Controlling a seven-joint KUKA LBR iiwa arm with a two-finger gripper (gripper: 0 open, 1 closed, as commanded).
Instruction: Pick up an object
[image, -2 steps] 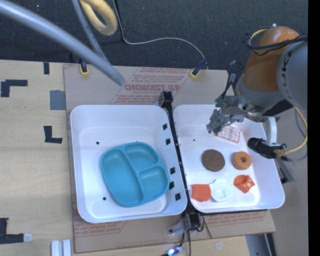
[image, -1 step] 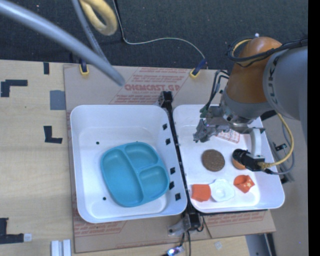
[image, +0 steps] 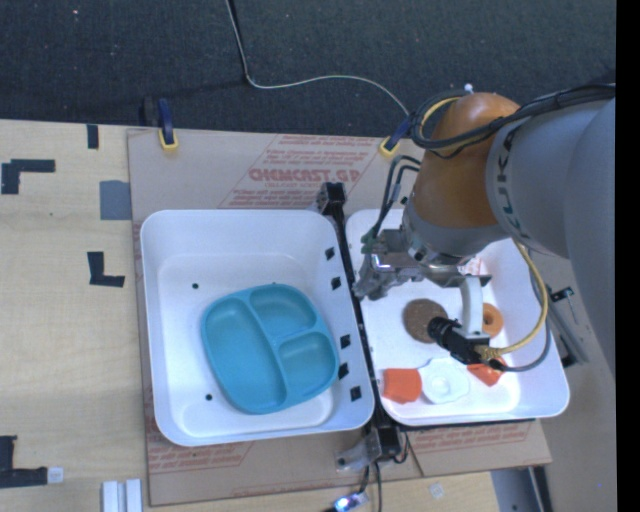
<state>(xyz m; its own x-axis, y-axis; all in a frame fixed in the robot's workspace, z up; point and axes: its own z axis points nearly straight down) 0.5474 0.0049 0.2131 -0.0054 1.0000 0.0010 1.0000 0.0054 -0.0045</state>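
Brown disc (image: 421, 317), lower right of frame, in white bin (image: 522, 396), just beside hand (image: 386, 274); cannot tell whether clenched or released; may slip off so flat a thing, or strike bin wall.

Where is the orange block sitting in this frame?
In the camera view, the orange block lies in the right bin, at its near left corner, just left of a white round piece and below the brown disc.
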